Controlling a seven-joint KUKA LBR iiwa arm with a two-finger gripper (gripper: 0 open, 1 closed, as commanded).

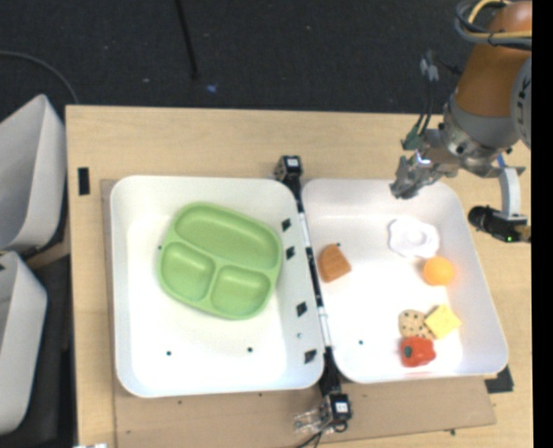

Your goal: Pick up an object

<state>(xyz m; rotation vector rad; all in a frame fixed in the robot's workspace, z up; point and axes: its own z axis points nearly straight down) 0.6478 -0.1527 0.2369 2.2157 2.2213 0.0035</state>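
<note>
Two white bins are sitting side by side on the bench, and the gripper (pixel 408 183), empty and too blurred to read, is hovering over the right bin's (pixel 369 213) far edge, apparently needing to descend toward the white object (pixel 413 238) just beside it.

Smooth, glossy white plastic bins (pixel 201 367) rest on a matt, pale wooden bench (pixel 239 138). In the left bin lies a smooth, semi-gloss green plastic tray (pixel 220 261).

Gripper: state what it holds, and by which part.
Nothing is held. The gripper hangs over the right bin's far edge, apart from the white object.
</note>
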